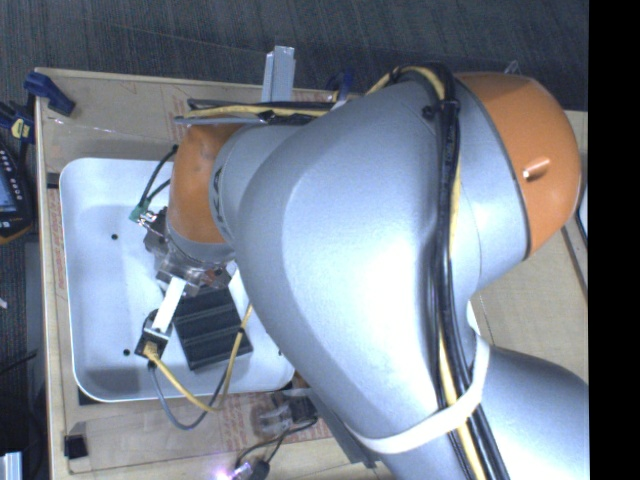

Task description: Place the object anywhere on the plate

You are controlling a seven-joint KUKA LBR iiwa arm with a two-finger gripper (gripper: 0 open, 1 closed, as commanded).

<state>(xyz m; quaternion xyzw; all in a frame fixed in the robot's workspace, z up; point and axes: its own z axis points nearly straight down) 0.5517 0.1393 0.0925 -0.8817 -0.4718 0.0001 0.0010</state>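
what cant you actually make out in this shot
- Right bin: camera view, covered by the arm.
- Plate and object: camera view, neither can be made out; the arm's bulk blocks much of the bench.
- Left bin: its right part is hidden behind the wrist and gripper.
- Gripper fingers: open or shut cannot be told from this angle.

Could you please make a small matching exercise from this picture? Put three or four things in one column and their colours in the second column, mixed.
Things:
1. bin
2. band above the wrist
3. arm's large link
4. ribbed block at the gripper

Colours:
A. black
B. grey
C. white
D. orange

Pairs: 1-C, 2-D, 3-B, 4-A
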